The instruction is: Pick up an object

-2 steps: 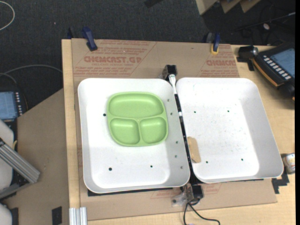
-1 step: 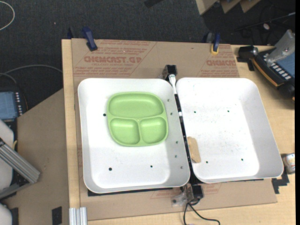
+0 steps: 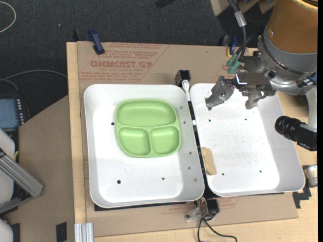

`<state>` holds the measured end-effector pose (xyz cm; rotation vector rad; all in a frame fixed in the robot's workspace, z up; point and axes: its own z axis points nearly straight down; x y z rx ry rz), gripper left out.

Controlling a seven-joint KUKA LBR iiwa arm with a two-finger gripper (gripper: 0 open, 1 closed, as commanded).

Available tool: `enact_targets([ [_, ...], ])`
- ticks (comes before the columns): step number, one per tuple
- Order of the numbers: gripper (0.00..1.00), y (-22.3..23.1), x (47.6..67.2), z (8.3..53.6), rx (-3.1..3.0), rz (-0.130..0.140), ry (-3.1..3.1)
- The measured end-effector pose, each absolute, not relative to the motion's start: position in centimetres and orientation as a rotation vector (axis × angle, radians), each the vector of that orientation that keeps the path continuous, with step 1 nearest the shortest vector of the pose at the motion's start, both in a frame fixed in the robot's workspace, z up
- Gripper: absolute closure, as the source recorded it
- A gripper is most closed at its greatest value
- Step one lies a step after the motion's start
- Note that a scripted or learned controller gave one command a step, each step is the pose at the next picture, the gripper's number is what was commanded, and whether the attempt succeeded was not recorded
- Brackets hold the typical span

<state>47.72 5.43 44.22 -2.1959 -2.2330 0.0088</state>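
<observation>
The pincer (image 3: 235, 98) hangs over the far part of the right-hand shallow white bin (image 3: 252, 175), its 2 grey fingers (image 3: 218, 96) spread apart and released, with nothing between them. It sits below the grey wrist and orange-banded arm (image 3: 295, 24) that comes in from the right side of the view. The floor of this right bin beneath it is bare apart from dark specks, and a small tan strip (image 3: 208, 161) lies at its near left edge, close to the seam between the 2 bins. The one clear candidate for the task is the light green plastic tray with 3 compartments (image 3: 148, 127), lying flat in the middle of the left-hand shallow white bin (image 3: 101, 180), well apart from the pincer. Both bins rest on a brown cardboard-covered table (image 3: 126, 59). The tray looks light and stiff, with a smooth moulded surface that is probably slippery; being wide and low, it offers no body to close around. A raised outer rim or one of the dividing ridges seems the likeliest place to take hold.
</observation>
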Motion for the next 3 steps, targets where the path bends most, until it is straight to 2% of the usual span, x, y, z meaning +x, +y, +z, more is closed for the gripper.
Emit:
enact_targets([
  [1,1.0,4.6,48.0,45.8,-2.223,-0.006,-2.224],
  [2,1.0,8.6,47.9,44.2,-2.215,0.005,-2.224],
  [3,1.0,9.5,48.0,46.0,-2.221,-0.006,-2.225],
])
